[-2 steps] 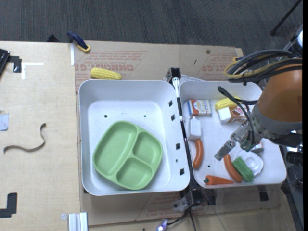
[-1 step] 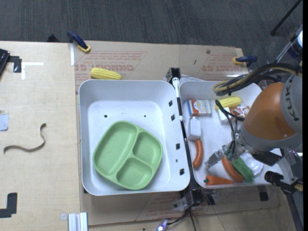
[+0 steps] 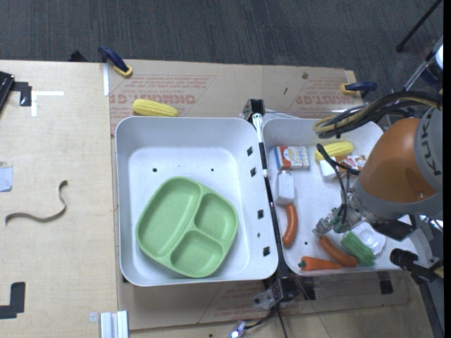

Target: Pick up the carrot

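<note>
Seemingly, the arm is in the approach step, with nothing lifted yet. From the camera view above the bench, the carrot (image 3: 322, 263) lies flat along the near wall of the right bin (image 3: 304, 127), its green-topped end toward the divider between the bins and its orange body running rightward. Just above it, and angled, lies a second orange piece (image 3: 337, 251) that looks like a sausage or another carrot-like toy; I cannot tell which. A green block (image 3: 359, 248) sits touching that piece's right end.

The gripper (image 3: 331, 223) hangs low over the bin floor, just above and slightly right of these items, beneath the orange band of the arm (image 3: 394, 167). Whether its tips are spread or closed cannot be told from this slant; nothing is visibly between them.

Elsewhere in the right bin sit a red hot dog (image 3: 289, 225) near the divider, a small carton (image 3: 293, 158) and a corn cob (image 3: 335, 150). The left bin (image 3: 134, 259) holds a green divided plate (image 3: 188, 226).

My judgement: the next move calls for shifting toward the near wall and lining up across the carrot's width. The risk is clutter, since the angled orange piece lies close enough to be grabbed instead, and the bin wall crowds one side.
</note>
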`<state>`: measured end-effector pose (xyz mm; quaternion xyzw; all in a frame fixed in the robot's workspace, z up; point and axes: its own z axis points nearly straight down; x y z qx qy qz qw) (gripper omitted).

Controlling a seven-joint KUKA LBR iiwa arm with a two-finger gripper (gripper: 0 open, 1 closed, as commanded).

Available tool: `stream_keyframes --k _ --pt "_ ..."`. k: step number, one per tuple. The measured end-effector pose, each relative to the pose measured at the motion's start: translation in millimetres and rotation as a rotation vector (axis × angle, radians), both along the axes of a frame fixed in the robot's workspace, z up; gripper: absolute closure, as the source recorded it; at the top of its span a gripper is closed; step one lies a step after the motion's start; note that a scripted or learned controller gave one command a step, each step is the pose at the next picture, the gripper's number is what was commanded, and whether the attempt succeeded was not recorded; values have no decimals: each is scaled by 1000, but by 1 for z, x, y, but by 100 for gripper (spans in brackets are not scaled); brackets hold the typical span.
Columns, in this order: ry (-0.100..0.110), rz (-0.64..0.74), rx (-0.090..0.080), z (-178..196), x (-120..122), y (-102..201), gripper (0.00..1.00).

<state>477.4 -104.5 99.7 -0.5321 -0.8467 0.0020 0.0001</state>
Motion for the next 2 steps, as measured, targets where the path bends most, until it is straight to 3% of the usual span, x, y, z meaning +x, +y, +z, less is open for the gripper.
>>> stream_keyframes --k 1,2 --pt "0 0 0 0 0 0 0" --pt "2 -121 11 -9 5 -69 0"
